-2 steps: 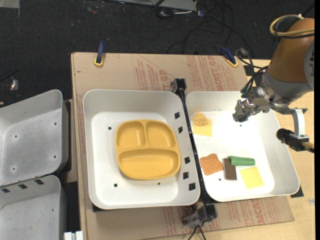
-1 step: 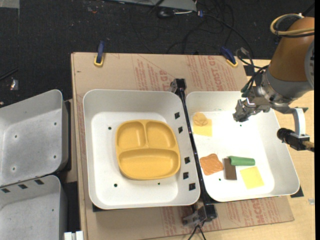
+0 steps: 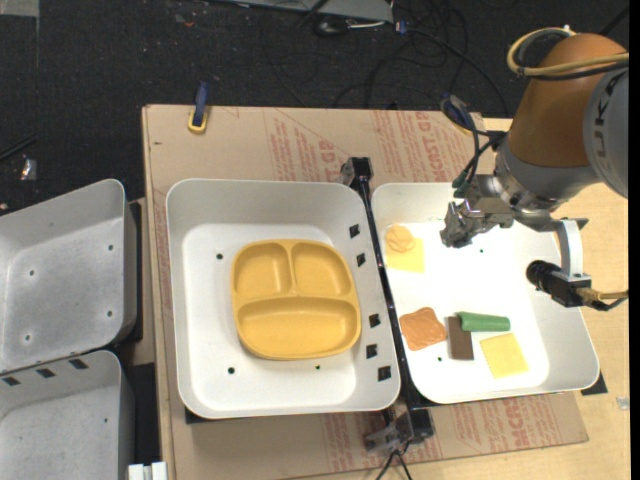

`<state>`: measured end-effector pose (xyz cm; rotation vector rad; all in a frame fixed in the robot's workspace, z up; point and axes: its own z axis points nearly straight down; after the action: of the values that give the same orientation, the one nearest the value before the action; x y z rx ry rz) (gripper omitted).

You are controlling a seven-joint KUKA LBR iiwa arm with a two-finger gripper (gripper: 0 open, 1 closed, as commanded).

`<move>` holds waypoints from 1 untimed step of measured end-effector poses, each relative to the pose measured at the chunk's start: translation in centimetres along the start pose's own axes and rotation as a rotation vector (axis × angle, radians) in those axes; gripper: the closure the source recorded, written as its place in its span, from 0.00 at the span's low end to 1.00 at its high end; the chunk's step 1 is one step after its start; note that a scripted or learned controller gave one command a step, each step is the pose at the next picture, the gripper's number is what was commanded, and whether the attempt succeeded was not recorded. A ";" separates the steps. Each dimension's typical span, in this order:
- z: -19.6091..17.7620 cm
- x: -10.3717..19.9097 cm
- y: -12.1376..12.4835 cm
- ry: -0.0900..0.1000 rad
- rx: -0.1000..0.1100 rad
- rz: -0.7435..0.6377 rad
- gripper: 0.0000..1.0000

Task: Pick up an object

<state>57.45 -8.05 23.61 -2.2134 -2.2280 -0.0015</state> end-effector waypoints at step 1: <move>1.1 5.1 -0.5 0.000 0.002 -0.001 1.00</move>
<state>56.91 -2.93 22.48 -2.2112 -2.2281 0.0001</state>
